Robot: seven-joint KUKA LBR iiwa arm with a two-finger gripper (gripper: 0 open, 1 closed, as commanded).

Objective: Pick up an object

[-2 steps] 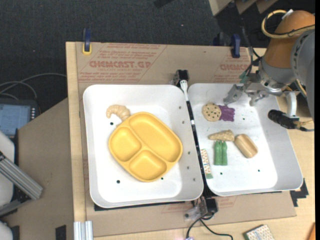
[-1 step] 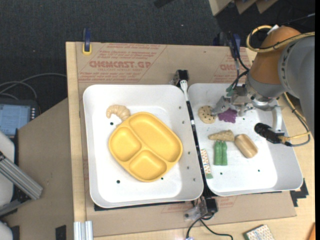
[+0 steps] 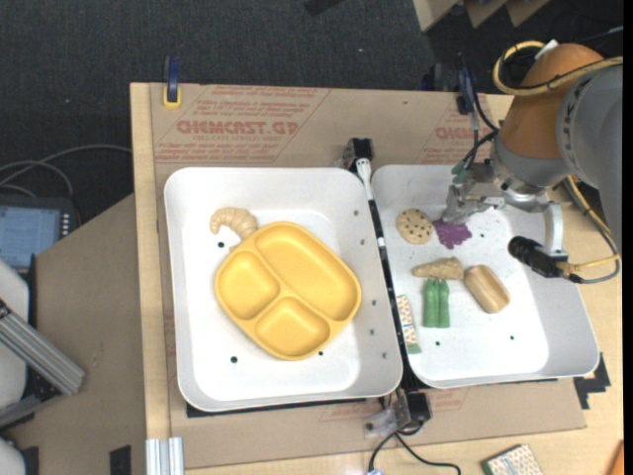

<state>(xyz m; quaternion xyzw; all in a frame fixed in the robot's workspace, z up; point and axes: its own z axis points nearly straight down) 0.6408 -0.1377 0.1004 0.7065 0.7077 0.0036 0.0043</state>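
Note:
The right bin (image 3: pixel 554 354) holds a chocolate-chip cookie (image 3: pixel 414 227), a small purple object (image 3: pixel 453 233), a pale tan piece (image 3: pixel 438 268), a green stick-shaped item (image 3: pixel 436 302) and a tan bread-like block (image 3: pixel 487 288). My gripper (image 3: pixel 460 206) reaches in from the right and hangs low at the back of this bin. Its tip is right above the purple object's upper edge, just right of the cookie. Whether it touches the purple object cannot be made out.
The left bin (image 3: pixel 188 265) carries a yellow divided plate (image 3: pixel 287 288) and a croissant-like piece (image 3: pixel 232 221) at its back left. A black cable and connector (image 3: pixel 539 255) hang beside the arm over the right bin. The bins' shared rim (image 3: pixel 381 255) runs between them.

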